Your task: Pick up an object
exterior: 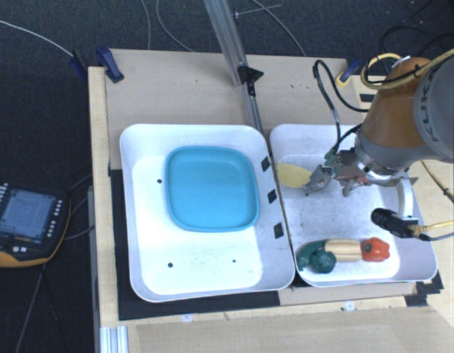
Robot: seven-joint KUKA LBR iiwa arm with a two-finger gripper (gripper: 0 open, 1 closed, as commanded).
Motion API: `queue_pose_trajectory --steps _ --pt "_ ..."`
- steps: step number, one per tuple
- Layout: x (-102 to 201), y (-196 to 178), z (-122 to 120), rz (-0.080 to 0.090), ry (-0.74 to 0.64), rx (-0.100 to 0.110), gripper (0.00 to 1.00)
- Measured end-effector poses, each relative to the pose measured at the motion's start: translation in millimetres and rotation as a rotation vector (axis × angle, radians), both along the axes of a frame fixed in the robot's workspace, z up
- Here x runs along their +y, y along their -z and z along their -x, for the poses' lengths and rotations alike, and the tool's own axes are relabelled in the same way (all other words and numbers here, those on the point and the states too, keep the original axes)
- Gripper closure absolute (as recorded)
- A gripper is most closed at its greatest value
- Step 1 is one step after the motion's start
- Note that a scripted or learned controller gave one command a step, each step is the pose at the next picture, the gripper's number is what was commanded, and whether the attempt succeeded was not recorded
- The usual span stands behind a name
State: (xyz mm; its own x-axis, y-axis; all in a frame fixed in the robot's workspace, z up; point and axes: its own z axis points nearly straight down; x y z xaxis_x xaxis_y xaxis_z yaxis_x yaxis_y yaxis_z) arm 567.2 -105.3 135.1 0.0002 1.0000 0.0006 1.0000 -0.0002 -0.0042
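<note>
Bench [175, 87] carries two shallow white bins side by side. Left bin [139, 219] holds a light blue square plate [211, 188], lying flat near the middle. Right bin [315, 215]: pale yellow object [292, 174] at its left wall, upper half; along the near edge a row of a green item [316, 259], a tan cylinder [343, 250] and a red item [375, 249], touching end to end. Arm [403, 116] enters from the right; gripper [331, 181] sits low over the right bin, fingers spread, one fingertip [313, 185] just beside the yellow object. Nothing between the fingers. Handheld pendant [25, 223] on the floor, far left.
</note>
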Motion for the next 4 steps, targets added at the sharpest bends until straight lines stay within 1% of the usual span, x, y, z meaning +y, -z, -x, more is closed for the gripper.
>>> queue_pose_trajectory --steps 1,2,3,4 --pt "0.1 -13.1 -1.4 0.000 0.000 -0.006 1.00" --pt "9.0 -68.7 2.0 0.001 -0.001 -0.009 1.00" --pt "7.4 -113.2 -4.8 0.001 -0.001 -0.009 1.00" --pt "7.5 -132.5 -5.1 0.000 -0.001 -0.006 1.00"
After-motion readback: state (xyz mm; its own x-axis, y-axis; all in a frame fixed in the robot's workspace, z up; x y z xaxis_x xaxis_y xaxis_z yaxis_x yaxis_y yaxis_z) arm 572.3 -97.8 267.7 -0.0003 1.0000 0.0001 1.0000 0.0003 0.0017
